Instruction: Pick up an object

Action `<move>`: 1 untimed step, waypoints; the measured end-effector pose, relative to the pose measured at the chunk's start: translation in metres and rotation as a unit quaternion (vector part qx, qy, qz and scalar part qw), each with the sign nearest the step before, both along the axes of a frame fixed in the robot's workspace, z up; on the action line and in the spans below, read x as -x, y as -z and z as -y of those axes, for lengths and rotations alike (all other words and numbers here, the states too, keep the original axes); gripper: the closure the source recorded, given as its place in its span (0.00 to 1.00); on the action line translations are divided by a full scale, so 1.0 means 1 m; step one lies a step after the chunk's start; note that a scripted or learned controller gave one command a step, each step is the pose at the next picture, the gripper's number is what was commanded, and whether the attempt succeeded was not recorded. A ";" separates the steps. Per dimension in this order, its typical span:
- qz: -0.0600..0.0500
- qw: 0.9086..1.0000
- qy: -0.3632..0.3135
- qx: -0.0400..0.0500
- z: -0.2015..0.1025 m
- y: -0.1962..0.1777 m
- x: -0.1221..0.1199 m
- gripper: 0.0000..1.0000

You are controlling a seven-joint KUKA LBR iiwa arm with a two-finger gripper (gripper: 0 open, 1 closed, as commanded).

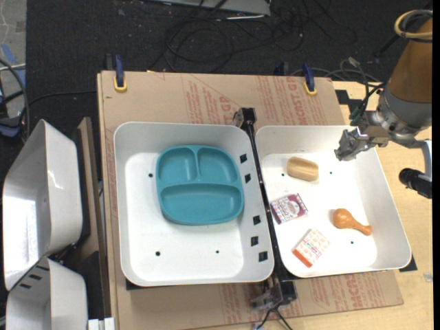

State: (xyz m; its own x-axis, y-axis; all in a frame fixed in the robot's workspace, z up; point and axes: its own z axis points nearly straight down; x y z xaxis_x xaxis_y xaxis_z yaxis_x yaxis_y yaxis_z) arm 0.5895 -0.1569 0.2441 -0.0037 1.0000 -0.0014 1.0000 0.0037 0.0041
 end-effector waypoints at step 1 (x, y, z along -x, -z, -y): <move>-0.002 1.000 -0.002 -0.001 -0.044 -0.003 0.008 1.00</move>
State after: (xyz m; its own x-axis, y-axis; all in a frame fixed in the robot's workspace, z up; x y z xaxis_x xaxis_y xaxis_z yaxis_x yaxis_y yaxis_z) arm 0.5810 -0.1132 0.2474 -0.0070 1.0000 0.0014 1.0000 0.0070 0.0001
